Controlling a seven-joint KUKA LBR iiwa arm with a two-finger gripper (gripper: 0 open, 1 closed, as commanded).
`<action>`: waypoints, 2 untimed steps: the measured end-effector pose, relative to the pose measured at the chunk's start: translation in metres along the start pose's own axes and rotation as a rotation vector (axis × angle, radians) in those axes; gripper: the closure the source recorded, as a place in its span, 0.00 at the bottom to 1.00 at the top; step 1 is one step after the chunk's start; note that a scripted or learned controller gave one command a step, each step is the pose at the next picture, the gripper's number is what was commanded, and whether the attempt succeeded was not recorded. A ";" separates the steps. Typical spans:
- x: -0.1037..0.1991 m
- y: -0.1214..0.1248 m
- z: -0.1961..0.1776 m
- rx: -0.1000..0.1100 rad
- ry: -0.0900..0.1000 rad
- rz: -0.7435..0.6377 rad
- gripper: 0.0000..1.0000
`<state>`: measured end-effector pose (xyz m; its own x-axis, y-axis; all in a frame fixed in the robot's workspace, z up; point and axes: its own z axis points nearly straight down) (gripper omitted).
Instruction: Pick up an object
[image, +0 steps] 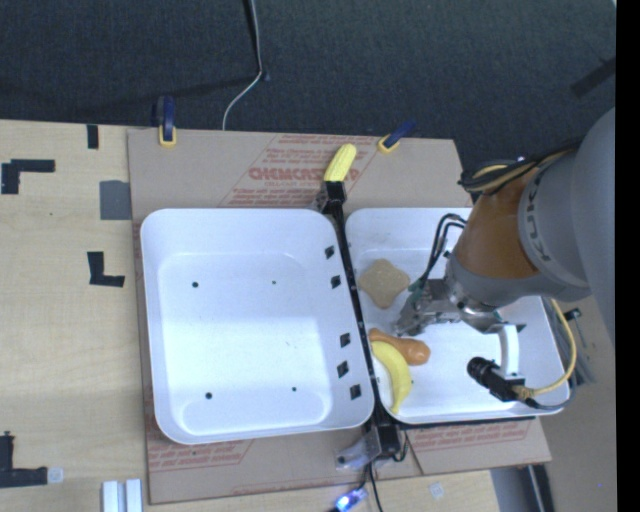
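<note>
The right bin (450, 395) holds three things near its left wall: a tan, roundish bread-like piece (384, 282), an orange sausage-shaped piece (405, 350) and a yellow banana (393, 376) curving below it. My gripper (412, 318) hangs low over the bin between the tan piece and the orange piece, just above the orange one. The wrist and arm cover its fingers from this angle, and nothing shows between them.
The left bin (240, 320) sits beside the right one, with black clips along the shared wall (347, 300). A yellow-handled clamp (338, 170) stands at the top of the divider. My arm's grey body (560, 230) and cables (510, 375) cover the right bin's right side.
</note>
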<state>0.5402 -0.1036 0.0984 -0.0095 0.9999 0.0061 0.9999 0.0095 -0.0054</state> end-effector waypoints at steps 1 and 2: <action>0.098 0.014 -0.091 -0.013 -0.001 -0.004 1.00; 0.136 0.025 -0.192 -0.016 -0.004 0.002 1.00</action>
<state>0.5646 0.0311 0.2907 -0.0075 1.0000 0.0023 0.9999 0.0075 0.0104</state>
